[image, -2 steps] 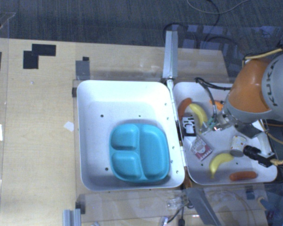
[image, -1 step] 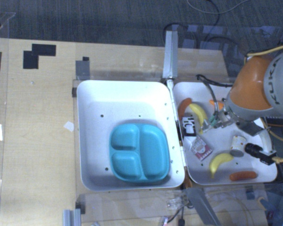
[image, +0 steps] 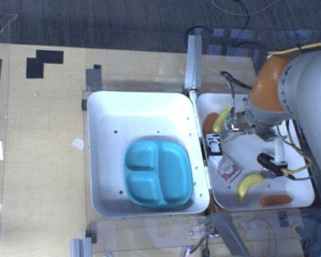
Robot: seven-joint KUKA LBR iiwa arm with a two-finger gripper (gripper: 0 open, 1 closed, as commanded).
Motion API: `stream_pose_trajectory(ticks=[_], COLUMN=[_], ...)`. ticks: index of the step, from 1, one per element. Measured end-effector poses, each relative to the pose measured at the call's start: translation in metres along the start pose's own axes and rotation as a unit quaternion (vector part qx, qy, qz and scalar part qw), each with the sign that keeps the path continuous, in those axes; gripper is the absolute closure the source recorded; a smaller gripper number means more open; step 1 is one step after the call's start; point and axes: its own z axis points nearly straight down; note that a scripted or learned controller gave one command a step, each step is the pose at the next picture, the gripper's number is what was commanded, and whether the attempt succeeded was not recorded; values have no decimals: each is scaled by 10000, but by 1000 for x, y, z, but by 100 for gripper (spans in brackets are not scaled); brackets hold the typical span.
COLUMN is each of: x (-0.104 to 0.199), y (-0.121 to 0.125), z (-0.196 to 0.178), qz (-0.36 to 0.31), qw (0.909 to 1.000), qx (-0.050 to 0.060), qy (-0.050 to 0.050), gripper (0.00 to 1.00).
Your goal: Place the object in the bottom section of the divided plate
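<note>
Divided plate (image: 158, 172), blue, sits in the left bin (image: 104, 122), toward its near edge, all three sections bare: one large section on the side facing the right bin, two smaller ones stacked on the far side. The arm (image: 305, 90) reaches over the right bin (image: 305, 194), and the tool (image: 232, 126) is low at that bin's far-left corner, right against a yellow banana (image: 222, 120) and a reddish-brown item (image: 209, 123) just beside it. Whether the tool is open or closed cannot be read here; the wrist and cabling cover it, and nothing is visibly held. Also in the right bin: a second banana (image: 249, 184) near the front, a red sausage-shaped item (image: 275, 199) beside it, a small packet (image: 228, 169) mid-bin, and a black-and-white tag (image: 213, 143) against the left wall. Judgement: the step in hand is the pick, with the corner banana the likely target; no object has reached the plate yet. To do it well, the grasp should close across the banana's narrow width, away from the bin wall and clear of the reddish-brown neighbour, so only one item comes up. Lift straight and high enough to clear the two bin walls between the bins, carry left, then lower over the plate's nearest small section and release low, so the curved fruit does not roll across a divider.
</note>
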Motion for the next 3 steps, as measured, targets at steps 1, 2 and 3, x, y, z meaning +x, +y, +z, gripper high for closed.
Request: stream_pose_trajectory(ticks=[1,2,3], x=[-5,-65,-81], y=[0,32,23], z=[-2,1,1], qz=[30,-346,-997], qw=[10000,9993,9948], qx=[-27,99,56], qy=[-37,103,187], gripper=[0,0,0])
